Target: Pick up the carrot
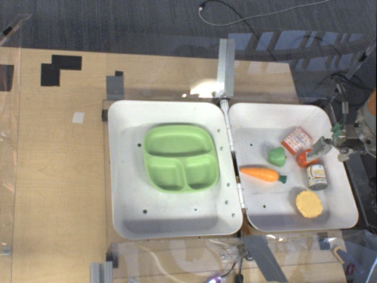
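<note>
Camera view, my count: carrot (260,174) lying flat in the right bin (259,214), left of centre, beside a green piece (277,155). Around it: red packet (296,139), small can (317,176), yellow round item (308,204). Gripper (322,147) near the bin's right edge; I cannot tell its state. Left bin (126,214) holds a green divided tray (179,158).

The grey metal arm with its orange band enters at the right edge of the camera view, mostly cut off by the frame. Its two-finger hand (323,146) points leftward and slightly down, one grey finger (320,147) slanting toward the lower left.
</note>
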Robot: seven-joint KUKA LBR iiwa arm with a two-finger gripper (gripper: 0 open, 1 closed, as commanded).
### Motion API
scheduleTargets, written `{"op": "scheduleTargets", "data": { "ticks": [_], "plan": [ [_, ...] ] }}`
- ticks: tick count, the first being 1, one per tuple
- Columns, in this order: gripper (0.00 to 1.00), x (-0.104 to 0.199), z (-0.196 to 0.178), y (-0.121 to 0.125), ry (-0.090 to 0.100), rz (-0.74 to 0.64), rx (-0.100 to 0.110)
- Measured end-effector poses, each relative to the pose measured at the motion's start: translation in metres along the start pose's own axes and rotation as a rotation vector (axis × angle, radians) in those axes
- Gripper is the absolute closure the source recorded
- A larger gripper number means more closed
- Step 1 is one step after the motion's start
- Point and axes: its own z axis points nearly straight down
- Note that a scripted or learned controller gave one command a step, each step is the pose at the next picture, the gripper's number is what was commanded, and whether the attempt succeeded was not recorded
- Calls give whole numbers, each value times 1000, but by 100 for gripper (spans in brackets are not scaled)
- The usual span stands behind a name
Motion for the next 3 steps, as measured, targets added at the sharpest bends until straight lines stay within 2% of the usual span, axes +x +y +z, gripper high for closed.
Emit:
{"op": "scheduleTargets", "data": {
  "ticks": [1,2,3],
  "plan": [
    [0,61,52,-20,0,-247,-2],
    [0,99,130,-16,-4,-367,-12],
    [0,99,130,-16,-4,-367,-12]
  ]
}}
